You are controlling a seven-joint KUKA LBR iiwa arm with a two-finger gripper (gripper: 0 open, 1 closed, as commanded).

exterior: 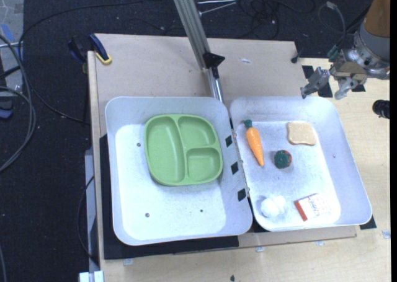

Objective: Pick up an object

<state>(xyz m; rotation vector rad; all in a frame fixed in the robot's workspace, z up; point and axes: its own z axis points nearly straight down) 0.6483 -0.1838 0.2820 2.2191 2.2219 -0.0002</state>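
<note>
Starting at the left: the left shallow white bin (pixel 124 212) carries one pale green plastic plate with three compartments (pixel 184 149), lying flat and near the bin's middle. One plate, nothing on it.

Across the divide, the right shallow white bin (pixel 347 175) holds the candidates. Count them: one orange toy carrot with a green top (pixel 255 144) near the inner wall, one tan slice of toy bread (pixel 301 132) toward the far side, one small dark green and red ball-like toy (pixel 283 158) between them, one white lumpy object (pixel 273 206) at the near edge, and one small red and white box (pixel 312 206) just beside it. Five objects, all apart from one another.

And at the far right, the two-finger gripper (pixel 337 87) hangs outside the bin's far corner, fingers spread apart, nothing between them.

To do this well, I'd judge the bread the closest target: swing in over it, line the fingers across its narrow dimension, descend straight. The carrot would need the fingers set across its length, not along it. The box lies close to the bin's wall, so less room there.
</note>
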